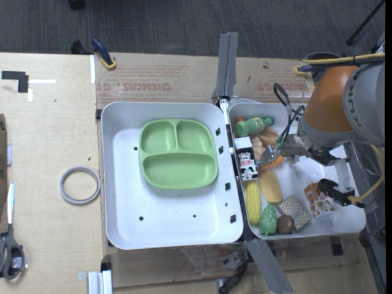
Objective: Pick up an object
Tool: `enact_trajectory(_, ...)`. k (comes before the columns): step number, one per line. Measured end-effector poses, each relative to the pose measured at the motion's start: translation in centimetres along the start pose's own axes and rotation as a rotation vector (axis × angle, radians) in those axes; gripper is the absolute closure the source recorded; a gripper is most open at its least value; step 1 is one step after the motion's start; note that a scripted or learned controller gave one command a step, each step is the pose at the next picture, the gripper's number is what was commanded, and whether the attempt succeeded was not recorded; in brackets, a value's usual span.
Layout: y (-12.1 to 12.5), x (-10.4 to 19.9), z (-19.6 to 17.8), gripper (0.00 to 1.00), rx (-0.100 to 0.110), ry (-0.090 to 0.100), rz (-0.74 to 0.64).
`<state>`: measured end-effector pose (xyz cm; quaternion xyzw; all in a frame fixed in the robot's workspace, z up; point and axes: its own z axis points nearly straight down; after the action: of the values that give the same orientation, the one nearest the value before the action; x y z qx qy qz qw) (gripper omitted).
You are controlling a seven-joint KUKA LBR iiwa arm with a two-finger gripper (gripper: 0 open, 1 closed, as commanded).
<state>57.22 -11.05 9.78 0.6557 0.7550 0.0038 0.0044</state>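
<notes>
The right bin (pixel 355 225) holds several toy foods. A green bottle (pixel 253 125) lies at its far left, and a small black-and-white carton (pixel 246 162) lies along the left wall. Nearer the front are a corn cob (pixel 252 202), a yellow oval piece (pixel 271 187), a green pear-like piece (pixel 268 220), a brown piece (pixel 285 224) and a patterned packet (pixel 318 199). My gripper (pixel 271 156) hangs low over the bin's middle left, right by tan pieces (pixel 266 139) and an orange piece (pixel 275 162). Nothing is visibly lifted.
The left bin (pixel 116 182) carries a green divided plate (pixel 178 152). A divider bar (pixel 227 66) runs between the bins. On the bench to the left lie a tape ring (pixel 79 184) and scissors (pixel 11 250). Cables (pixel 367 182) trail on the right.
</notes>
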Motion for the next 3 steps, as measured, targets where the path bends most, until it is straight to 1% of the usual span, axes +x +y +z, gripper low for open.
enact_trajectory(1,-0.2,6.2,-9.4,0.0,0.012,0.001,0.001)
enact_trajectory(2,-5.4,1.7,0.6,0.0,0.013,0.002,-0.071)
enact_trajectory(3,-5.3,1.7,-0.3,1.0,0.013,0.002,-0.067)
